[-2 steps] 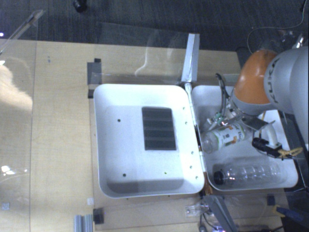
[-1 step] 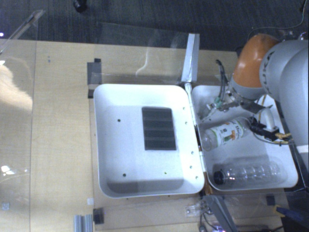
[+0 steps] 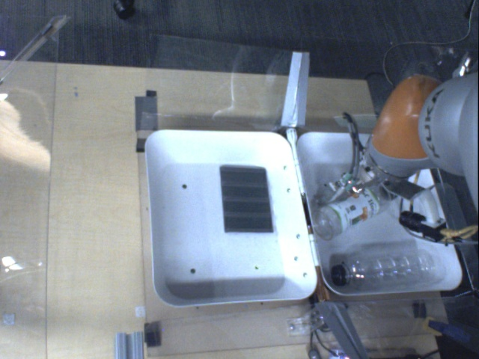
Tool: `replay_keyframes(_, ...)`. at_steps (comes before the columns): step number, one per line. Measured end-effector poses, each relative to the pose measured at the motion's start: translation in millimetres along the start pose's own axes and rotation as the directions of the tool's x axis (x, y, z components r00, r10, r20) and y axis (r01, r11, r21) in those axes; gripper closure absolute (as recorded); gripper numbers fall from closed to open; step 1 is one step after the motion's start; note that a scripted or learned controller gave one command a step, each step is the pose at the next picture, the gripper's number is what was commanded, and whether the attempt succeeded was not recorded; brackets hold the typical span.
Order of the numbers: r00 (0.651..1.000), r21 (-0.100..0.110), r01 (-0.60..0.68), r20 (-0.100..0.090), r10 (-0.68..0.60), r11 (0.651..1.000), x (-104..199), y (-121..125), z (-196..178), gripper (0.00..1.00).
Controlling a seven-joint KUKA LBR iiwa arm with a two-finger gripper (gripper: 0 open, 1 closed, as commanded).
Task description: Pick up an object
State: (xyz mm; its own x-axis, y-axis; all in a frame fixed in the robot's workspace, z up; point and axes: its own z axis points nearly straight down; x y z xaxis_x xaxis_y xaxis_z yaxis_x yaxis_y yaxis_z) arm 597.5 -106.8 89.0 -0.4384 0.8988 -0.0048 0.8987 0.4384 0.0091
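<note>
On the desk (image 3: pixel 90 223), the left bin (image 3: pixel 172 275) holds a dark ribbed pad (image 3: pixel 245 198) lying flat near its middle. In the right bin (image 3: pixel 329 152), a small clear bottle (image 3: pixel 346 214) with a label lies tilted toward the bin's left wall, and a larger clear bottle (image 3: pixel 382 269) with a dark cap lies along the near edge. The gripper (image 3: pixel 358 188) is down at the small bottle's upper end, seemingly touching it; I cannot tell how it is set there. Nothing looks lifted yet, so the grasp and the raising probably remain.
</note>
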Motion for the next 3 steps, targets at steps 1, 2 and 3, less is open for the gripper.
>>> replay_keyframes(1, 1.0, -0.001, 0.026, 0.002, -0.026, 1.0, -29.1, 14.4, 0.8, 0.0)
replay_keyframes(2, 0.993, 0.018, -0.114, -0.001, 0.114, 0.993, -20.7, 67.3, 2.4, 0.0)
replay_keyframes(3, 1.0, 0.0, 0.01, 0.001, -0.01, 1.0, -7.5, -1.9, 0.0, 0.0)
